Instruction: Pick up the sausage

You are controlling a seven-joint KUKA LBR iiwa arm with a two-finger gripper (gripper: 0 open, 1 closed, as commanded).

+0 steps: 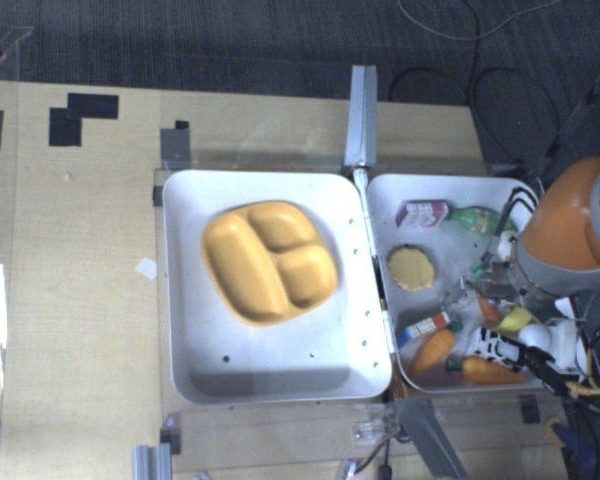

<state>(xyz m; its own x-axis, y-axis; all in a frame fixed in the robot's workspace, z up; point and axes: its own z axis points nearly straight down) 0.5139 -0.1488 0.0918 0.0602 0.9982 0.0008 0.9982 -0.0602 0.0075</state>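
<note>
Smooth tapered orange carrot (432, 352); rounded glossy yellow divided tray (269, 260) beyond.

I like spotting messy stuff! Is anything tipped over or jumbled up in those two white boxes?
Yes. In the right bin the toys lie jumbled in a heap: a small can on its side, a green bottle lying flat, and a carrot slanted near the front. The left bin looks tidy, with a yellow divided tray sitting flat.
</note>
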